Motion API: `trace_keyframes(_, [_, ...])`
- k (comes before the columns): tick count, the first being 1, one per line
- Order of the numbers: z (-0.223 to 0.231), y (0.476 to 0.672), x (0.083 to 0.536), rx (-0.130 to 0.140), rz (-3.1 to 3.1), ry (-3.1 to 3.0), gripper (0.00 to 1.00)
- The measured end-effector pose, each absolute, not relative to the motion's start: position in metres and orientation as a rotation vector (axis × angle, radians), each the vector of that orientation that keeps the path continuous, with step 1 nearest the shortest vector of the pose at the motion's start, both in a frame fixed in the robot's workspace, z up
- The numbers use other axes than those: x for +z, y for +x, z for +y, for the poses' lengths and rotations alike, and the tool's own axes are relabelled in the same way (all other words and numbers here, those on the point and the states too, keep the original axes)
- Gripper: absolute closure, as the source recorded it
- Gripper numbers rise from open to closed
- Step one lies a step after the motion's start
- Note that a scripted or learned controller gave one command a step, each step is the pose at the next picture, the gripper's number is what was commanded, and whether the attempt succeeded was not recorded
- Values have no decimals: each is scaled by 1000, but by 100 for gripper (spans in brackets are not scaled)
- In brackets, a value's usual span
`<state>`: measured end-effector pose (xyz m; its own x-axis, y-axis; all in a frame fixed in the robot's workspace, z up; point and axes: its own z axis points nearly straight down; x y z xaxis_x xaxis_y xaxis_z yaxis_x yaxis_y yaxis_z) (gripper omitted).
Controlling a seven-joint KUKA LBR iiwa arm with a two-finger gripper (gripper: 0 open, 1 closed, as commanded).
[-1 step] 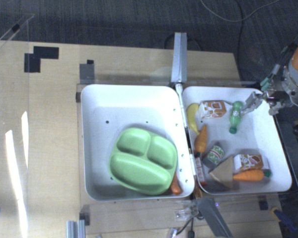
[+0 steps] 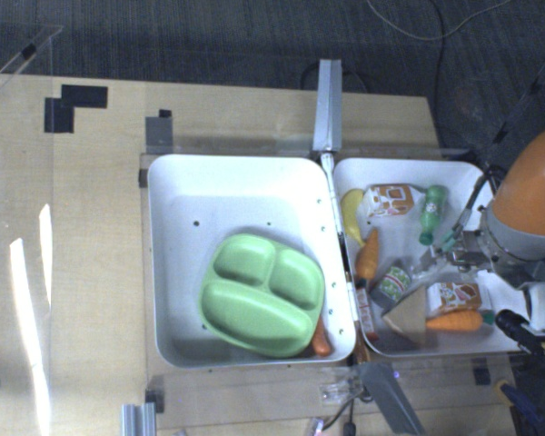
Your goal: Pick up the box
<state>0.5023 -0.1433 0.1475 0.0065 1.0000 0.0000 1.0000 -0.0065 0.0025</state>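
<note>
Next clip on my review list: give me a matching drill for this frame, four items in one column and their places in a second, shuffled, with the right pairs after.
Items
1. green divided tray
2. banana
3. green bottle
4. carrot beside the divider

Places
A. right bin, far side, near the middle of its width
B. left bin, near half
C. right bin, far left corner, along the divider wall
D. right bin, left side, just nearer the camera than the banana

Pairs: 1-B, 2-C, 3-A, 4-D
</note>
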Motion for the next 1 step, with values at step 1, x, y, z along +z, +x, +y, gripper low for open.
trace_keyframes(1, [-132, 552, 90, 16, 2301, 2118, 0])
